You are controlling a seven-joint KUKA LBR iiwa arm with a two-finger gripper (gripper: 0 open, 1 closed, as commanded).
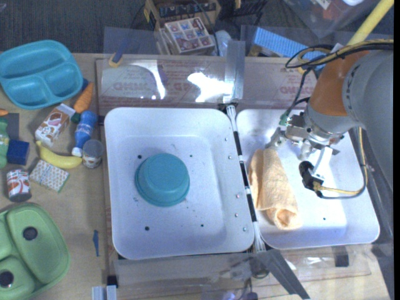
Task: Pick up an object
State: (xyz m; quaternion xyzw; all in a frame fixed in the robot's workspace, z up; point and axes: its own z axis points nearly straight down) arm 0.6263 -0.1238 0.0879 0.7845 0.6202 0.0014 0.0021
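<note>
The gripper [279, 136] is hovering at the far end of the folded tan cloth [273, 189] in the right bin [350, 227]; finger spacing is unclear. Soft folds risk slipping free, leaving a failed pinch.

Bright overhead light, harsh glare on the clear back panel [187, 83], slightly soft focus throughout.

Your worktop [75, 199] carries two white bins [125, 186], a blue tray [40, 74], a banana [57, 157] and a green dish [28, 249].
</note>
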